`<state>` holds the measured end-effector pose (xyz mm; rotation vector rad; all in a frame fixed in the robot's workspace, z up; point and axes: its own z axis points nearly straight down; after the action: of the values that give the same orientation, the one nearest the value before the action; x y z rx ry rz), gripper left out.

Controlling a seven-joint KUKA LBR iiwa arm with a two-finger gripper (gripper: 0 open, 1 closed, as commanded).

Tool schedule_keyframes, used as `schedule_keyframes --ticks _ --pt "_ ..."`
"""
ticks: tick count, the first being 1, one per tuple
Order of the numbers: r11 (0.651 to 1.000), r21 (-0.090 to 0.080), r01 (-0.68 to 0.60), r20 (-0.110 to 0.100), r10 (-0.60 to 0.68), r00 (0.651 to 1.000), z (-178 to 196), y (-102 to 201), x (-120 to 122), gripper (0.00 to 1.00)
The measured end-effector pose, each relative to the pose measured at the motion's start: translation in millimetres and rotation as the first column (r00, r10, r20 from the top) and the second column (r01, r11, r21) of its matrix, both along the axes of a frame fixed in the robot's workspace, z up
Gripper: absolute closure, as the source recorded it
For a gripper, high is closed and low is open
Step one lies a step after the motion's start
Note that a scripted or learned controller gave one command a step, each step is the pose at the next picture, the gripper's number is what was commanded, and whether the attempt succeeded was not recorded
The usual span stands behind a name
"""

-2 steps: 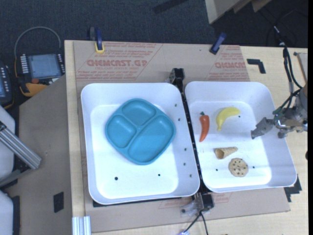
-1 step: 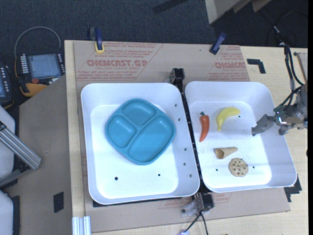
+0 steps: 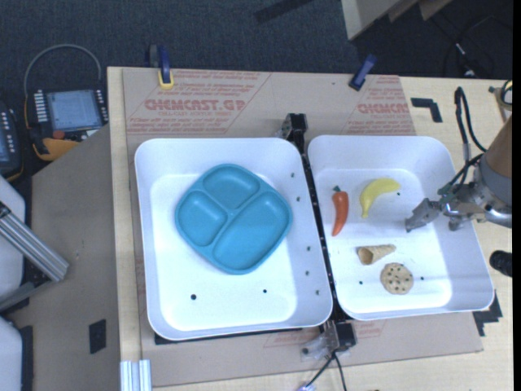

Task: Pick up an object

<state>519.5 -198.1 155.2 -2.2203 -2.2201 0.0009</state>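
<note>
Arm enters from right, wrist low over right bin; end effector points left w/ fingers spread wide, nothing between them. Same bin: banana nearest, chili pepper by left wall, ice-cream cone, cookie. Left bin: blue divided plate.

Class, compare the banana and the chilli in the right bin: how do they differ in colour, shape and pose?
The banana is yellow; the chilli is red-orange with a green stem end. The banana is thicker and curved; the chilli is slim and nearly straight. The banana lies slanted, arching across the bin; the chilli lies lengthwise, stem toward the far side. Both rest on the floor of the right bin, side by side and apart.
</note>
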Motion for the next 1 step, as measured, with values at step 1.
schedule_keyframes --ticks 1 --pt "1.0 0.002 0.0 -0.004 0.0 1.0 -45.8 7.8 1.6 0.0"
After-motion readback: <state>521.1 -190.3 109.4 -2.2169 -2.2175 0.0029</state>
